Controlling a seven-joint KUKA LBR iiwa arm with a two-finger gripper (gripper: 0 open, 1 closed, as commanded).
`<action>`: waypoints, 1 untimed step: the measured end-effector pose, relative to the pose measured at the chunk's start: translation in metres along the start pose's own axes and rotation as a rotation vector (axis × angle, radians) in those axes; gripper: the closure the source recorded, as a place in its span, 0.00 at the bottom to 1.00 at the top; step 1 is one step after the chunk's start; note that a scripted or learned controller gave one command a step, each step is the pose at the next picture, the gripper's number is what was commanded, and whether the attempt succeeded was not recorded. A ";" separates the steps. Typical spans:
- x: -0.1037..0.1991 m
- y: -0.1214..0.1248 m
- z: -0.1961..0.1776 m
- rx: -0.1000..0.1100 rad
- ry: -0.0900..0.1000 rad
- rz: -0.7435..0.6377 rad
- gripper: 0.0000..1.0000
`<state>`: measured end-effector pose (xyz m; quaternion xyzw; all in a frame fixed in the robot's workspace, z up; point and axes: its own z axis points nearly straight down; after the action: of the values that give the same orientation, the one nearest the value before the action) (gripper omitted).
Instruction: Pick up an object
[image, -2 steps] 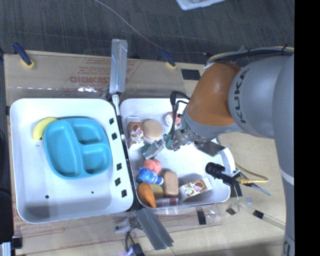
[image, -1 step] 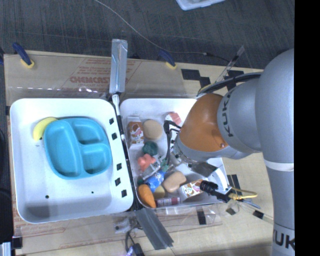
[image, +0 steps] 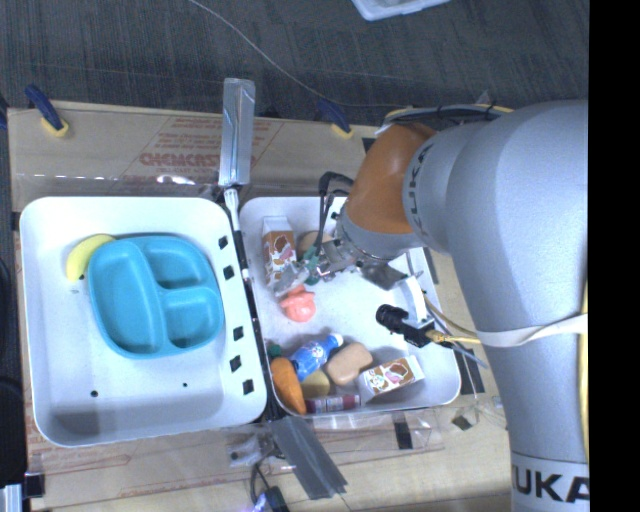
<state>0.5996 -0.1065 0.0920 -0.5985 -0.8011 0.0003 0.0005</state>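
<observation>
our pincer (image: 322, 262) is down in the right bin (image: 440, 392), just above the pink toy (image: 298, 305) and beside the small carton (image: 278, 252), grip state unclear, so we judge nothing lifted yet.

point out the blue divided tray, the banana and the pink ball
blue divided tray (image: 155, 295): camera view, left bin, on the ridge between its compartments
banana (image: 84, 254): camera view, on the yellow curve beside the tray
pink ball (image: 298, 304): camera view, right bin, its middle
</observation>
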 end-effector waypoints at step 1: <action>0.000 0.000 -0.010 0.001 0.000 -0.004 1.00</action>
<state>0.5997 -0.1064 0.1020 -0.5970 -0.8023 0.0008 0.0008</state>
